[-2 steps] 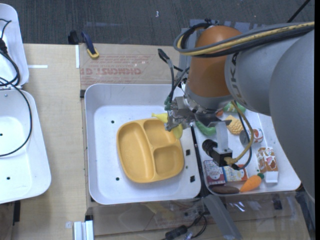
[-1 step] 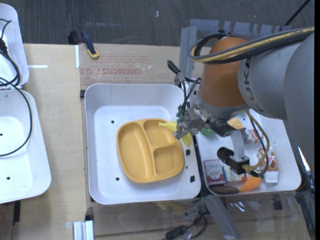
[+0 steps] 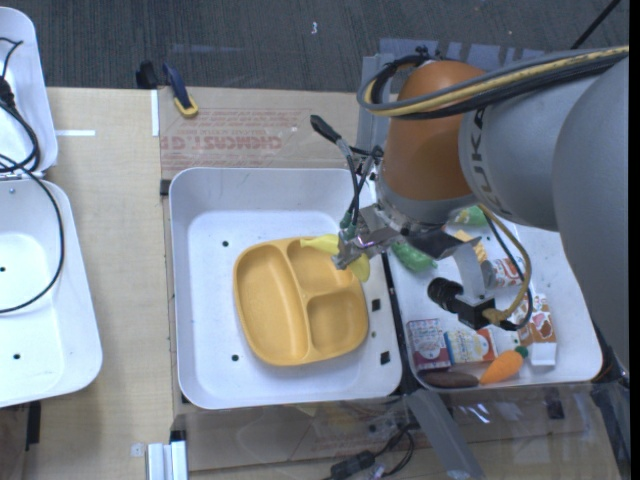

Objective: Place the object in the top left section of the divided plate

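Mustard-yellow divided plate (image 3: 300, 303) in a white bin (image 3: 200, 298); perhaps yellow-green object (image 3: 322, 243); orange carrot (image 3: 502, 366).

A yellow divided plate (image 3: 298, 303) was observed lying in the left white bin (image 3: 200, 298). The pincer (image 3: 348, 256) was positioned over the plate's upper right rim, where a yellow-green object (image 3: 322, 243) was seen at its tip; contact could not be confirmed. In the right bin (image 3: 572, 363), an orange carrot (image 3: 502, 366), a green item (image 3: 412, 258) and small printed packets (image 3: 447, 346) were noted.
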You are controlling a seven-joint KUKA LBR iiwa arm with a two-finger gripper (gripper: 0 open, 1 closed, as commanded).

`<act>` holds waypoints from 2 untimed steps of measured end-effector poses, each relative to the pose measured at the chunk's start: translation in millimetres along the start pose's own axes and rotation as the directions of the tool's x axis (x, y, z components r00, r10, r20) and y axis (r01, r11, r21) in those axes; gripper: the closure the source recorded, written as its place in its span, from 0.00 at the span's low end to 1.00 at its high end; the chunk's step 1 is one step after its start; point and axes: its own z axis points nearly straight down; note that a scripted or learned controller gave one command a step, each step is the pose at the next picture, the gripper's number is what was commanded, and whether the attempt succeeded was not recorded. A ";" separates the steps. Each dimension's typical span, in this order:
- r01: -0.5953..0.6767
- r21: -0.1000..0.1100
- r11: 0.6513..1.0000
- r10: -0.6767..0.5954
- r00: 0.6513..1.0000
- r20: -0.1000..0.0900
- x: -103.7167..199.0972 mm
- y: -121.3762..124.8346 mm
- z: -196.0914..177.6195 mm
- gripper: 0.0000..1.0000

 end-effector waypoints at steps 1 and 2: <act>0.025 0.000 1.000 -0.025 1.000 0.000 -18.6 -28.7 -33.8 1.00; 0.089 0.002 0.996 -0.089 0.996 -0.001 5.0 -10.5 -8.4 1.00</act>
